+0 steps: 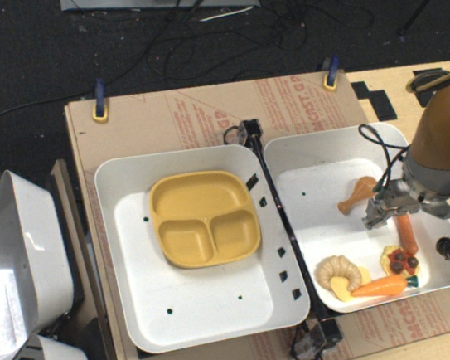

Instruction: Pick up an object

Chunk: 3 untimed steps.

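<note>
Two bins, end effector low in the right one

Two shallow white bins sit side by side on my table (pixel 199 116), which is covered with brown cardboard. From my seat I see the left bin (pixel 144 313) carrying a yellow divided plate (pixel 205 217), three compartments, lying flat in the upper middle of that bin.

All the toy food is in the right bin (pixel 306 159). The arm (pixel 446 142) reaches in from the right, and its end effector (pixel 383 212) is down in the middle-right part of this bin. I cannot tell whether it is wide or narrow; the metal parts are too small and cluttered to read, and I see nothing clearly held in it.

A brown chicken drumstick (pixel 357 194) lies just to the left of the end effector and slightly above it, close to touching, though I cannot say if contact is made. An orange-red sausage (pixel 406 233) lies just below the end effector, pointing towards the near rim. Further along the near edge sit a beige croissant (pixel 337 268), a pale yellow piece (pixel 341 287) against it, an orange carrot (pixel 379 285) lying sideways, and a yellow piece with dark red berries (pixel 400 260).
</note>
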Available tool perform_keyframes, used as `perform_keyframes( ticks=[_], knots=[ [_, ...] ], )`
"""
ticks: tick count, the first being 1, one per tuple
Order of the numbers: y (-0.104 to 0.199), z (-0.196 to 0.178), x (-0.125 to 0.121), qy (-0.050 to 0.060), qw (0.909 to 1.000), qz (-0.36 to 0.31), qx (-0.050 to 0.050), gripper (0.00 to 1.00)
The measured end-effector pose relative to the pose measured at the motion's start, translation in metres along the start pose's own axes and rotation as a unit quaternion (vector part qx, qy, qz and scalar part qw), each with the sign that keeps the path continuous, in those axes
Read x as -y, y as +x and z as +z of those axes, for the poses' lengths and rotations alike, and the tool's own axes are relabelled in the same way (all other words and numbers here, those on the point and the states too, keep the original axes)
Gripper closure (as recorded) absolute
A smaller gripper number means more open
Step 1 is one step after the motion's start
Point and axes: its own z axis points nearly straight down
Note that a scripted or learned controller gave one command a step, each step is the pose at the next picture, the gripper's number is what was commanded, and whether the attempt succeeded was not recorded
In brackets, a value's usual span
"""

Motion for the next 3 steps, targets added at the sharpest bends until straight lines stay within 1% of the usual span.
perform_keyframes(
  ticks=[1,2,3],
  knots=[
    [0.004,-0.062,0.001,-0.001,1.0000,-0.002,0.001,1.00],
    [0.004,-0.114,0.000,-0.002,1.0000,-0.003,0.001,1.00],
    [0.053,-0.119,-0.016,-0.001,1.0000,-0.005,0.000,1.00]
  ],
)
